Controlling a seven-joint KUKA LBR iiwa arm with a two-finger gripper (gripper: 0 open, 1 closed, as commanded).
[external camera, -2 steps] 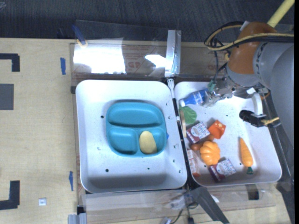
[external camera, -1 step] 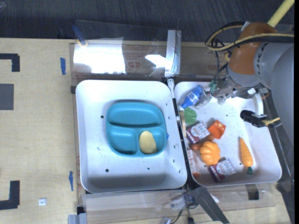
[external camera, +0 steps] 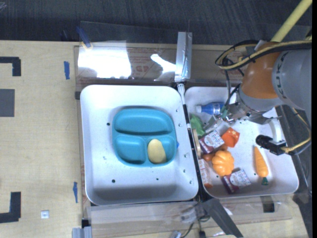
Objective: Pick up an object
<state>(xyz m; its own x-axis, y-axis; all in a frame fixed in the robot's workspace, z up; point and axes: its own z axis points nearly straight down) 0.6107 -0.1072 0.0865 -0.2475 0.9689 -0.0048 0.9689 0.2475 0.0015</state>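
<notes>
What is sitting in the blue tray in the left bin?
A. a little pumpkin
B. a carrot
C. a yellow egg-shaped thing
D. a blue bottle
C: the yellow egg-shaped thing lies in the lower right compartment of the blue tray, in the left bin.

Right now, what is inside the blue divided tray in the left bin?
A pale yellow egg-shaped object lies in the lower right compartment of the blue tray. The wide top compartment and the lower left one show only bare blue plastic. Nothing covers the tray, though what lies beneath it is hidden.
</notes>
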